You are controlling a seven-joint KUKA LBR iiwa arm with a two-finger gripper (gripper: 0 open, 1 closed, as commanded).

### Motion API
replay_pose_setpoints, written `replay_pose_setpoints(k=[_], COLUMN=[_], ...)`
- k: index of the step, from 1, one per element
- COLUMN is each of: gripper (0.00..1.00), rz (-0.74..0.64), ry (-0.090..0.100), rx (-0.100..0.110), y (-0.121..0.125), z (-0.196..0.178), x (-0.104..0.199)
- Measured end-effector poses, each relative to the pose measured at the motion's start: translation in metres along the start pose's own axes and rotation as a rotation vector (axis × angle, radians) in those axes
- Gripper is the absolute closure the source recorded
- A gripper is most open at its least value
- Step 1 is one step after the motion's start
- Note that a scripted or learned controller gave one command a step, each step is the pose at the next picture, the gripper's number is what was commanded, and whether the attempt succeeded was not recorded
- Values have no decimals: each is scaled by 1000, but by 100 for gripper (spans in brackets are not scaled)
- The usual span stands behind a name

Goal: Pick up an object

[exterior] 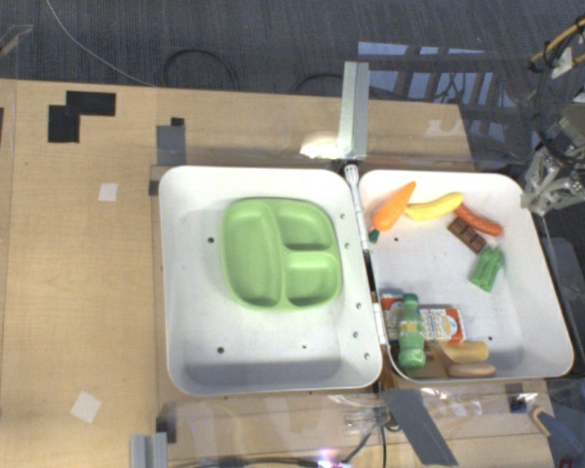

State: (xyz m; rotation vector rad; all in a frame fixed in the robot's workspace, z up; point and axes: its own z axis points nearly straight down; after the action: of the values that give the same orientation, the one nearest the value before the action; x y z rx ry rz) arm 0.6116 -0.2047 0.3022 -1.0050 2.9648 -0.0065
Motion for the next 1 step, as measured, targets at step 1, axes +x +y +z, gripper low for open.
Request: replay_pose_setpoints(k=[1], gripper=[100], rz=[-282], ry=[3], rx=[-6], y=[25], z=[100], x=[32])
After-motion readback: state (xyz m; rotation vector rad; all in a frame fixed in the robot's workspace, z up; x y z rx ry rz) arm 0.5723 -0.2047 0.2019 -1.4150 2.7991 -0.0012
